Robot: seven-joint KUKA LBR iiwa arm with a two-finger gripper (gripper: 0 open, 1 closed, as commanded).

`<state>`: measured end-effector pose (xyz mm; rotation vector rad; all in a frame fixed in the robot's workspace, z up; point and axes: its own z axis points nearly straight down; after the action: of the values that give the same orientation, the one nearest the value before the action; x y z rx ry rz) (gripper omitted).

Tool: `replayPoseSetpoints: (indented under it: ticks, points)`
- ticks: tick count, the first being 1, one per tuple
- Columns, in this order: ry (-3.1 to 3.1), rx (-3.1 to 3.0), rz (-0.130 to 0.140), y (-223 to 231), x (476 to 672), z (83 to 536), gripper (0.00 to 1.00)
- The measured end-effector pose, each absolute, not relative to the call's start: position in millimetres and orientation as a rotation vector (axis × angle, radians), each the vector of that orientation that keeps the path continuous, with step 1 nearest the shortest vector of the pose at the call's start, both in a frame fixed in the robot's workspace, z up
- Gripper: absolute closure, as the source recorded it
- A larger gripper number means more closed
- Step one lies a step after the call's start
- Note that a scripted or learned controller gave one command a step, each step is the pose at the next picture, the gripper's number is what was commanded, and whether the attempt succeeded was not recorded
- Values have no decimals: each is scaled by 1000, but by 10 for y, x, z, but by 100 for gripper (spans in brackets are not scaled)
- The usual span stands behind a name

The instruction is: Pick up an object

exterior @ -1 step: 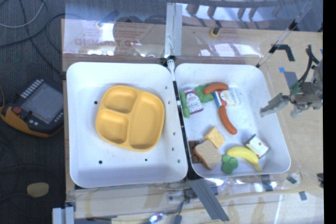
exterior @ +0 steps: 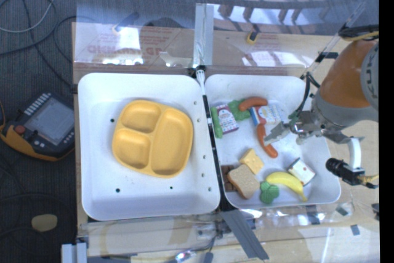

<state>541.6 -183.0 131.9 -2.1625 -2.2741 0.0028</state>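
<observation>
Nearest the camera, along the front wall of the right bin (exterior: 332, 197), lie a green broccoli piece (exterior: 269, 193), a banana (exterior: 287, 183) and a slice of bread (exterior: 243, 180), with a yellow cheese wedge (exterior: 252, 161) just behind them. The left bin (exterior: 92, 194) holds a yellow divided plate (exterior: 152, 137).

The gripper (exterior: 278, 132) hangs over the middle of the right bin, reaching in from the right. Its fingers look parted, with nothing between them, so it reads as released and empty. Right beside its tip lies an orange carrot-like stick (exterior: 265, 140), the likeliest target. It rests on the bin floor between the cheese wedge and a small white packet (exterior: 268, 113), its long axis running from the far side toward the near side, slightly slanted, the near end curling toward the right.

The risk is a poor line-up: the stick is thin and rounded, so if the fingers close along its length rather than across it, they may slide off or nudge it away. The white packet and a second orange piece (exterior: 252, 103) sit close behind, and a small white box (exterior: 301, 170) lies near, so a descent slightly off target could catch those instead, or pinch two things at once.
</observation>
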Motion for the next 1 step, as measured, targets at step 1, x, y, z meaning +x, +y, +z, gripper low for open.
replayPoseSetpoints:
  ticks: [1]
  points:
    - [-2255, -2198, -5, -1814, 5599, 905, 0]
